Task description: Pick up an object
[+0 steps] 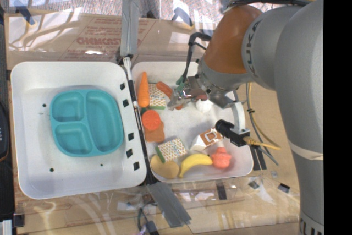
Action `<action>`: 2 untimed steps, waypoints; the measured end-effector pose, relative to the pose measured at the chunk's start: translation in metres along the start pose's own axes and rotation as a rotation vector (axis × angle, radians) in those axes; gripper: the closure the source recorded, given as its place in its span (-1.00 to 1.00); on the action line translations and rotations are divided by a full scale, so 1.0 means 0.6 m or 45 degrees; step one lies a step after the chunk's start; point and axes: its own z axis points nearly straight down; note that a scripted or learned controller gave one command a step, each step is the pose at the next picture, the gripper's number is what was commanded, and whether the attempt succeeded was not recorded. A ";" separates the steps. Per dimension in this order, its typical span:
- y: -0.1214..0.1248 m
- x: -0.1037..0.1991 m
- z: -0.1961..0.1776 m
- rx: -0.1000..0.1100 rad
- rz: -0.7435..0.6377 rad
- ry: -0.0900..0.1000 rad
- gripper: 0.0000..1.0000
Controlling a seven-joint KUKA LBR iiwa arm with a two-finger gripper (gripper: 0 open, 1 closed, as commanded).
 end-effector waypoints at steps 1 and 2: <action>0.001 0.000 -0.012 0.007 -0.005 0.001 1.00; 0.023 -0.021 -0.015 -0.002 0.183 -0.002 1.00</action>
